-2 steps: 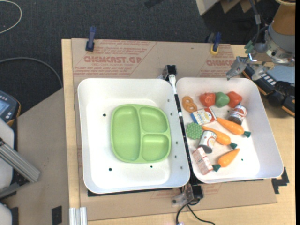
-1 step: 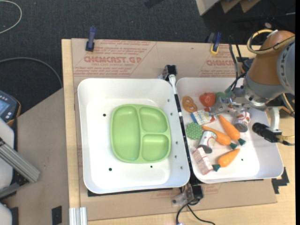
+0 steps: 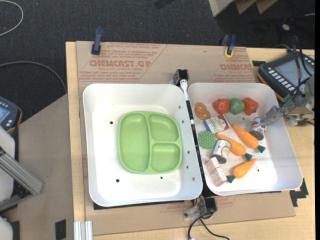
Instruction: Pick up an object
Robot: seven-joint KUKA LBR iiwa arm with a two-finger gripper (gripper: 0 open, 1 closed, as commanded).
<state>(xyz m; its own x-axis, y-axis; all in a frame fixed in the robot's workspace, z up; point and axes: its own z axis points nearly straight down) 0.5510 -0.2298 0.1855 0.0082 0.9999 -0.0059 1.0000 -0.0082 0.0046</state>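
bins come first: the left bin (image 3: 95, 134) holds a green divided tray (image 3: 149, 142), the right bin (image 3: 285, 169) toy food, including two carrots (image 3: 244, 136). gripper (image 3: 272, 115) hovers at that bin's right rim; its grip state i cannot tell.

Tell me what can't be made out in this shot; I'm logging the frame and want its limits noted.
- Gripper, camera view: small and blurred at the right bin's far edge; finger state unreadable, and whether it touches the small can is unclear.
- Arm: cut off by the right edge.
- Carton and packet: labels too small to read.
- Green tray: sits in the left bin; compartment depth not judgeable.
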